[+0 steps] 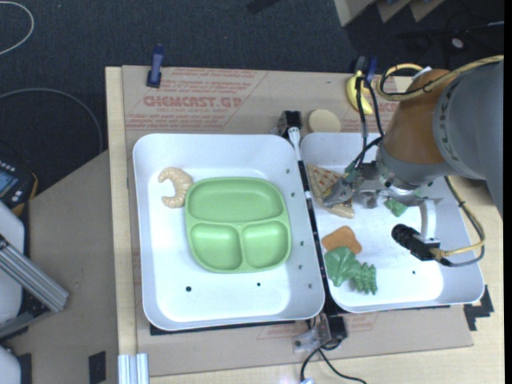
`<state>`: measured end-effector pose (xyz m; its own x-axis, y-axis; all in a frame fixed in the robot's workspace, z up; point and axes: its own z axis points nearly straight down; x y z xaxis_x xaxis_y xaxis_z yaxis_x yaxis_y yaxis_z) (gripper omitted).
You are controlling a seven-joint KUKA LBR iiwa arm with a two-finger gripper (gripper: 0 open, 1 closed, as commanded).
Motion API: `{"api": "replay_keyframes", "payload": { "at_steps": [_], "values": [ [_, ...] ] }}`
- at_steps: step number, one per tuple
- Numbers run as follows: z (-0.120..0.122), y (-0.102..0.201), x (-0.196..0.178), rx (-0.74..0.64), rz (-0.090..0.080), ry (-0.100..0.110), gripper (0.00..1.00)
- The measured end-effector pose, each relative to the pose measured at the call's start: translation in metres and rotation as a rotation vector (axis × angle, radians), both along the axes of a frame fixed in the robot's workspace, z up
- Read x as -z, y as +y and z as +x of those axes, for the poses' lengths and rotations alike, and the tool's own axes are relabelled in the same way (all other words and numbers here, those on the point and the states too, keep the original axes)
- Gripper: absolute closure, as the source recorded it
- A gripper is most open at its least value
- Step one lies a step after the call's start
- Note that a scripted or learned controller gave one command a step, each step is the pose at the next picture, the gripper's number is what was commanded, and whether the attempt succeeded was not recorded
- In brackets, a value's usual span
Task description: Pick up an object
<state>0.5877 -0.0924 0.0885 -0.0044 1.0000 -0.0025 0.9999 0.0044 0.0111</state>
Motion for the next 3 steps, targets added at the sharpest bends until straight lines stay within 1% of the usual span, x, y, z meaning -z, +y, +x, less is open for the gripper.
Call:
{"api": "replay_keyframes", "payload": {
  "at_steps": [1,2,3],
  "values": [
    [-0.068,-0.016,0.004,0.008,0.003,0.018,0.00],
    [-0.108,0.001,0.004,0.005,0.005,0.017,0.00],
    [-0.105,0.000,-0.006,0.007,0.003,0.010,1.00]
  ]
}}
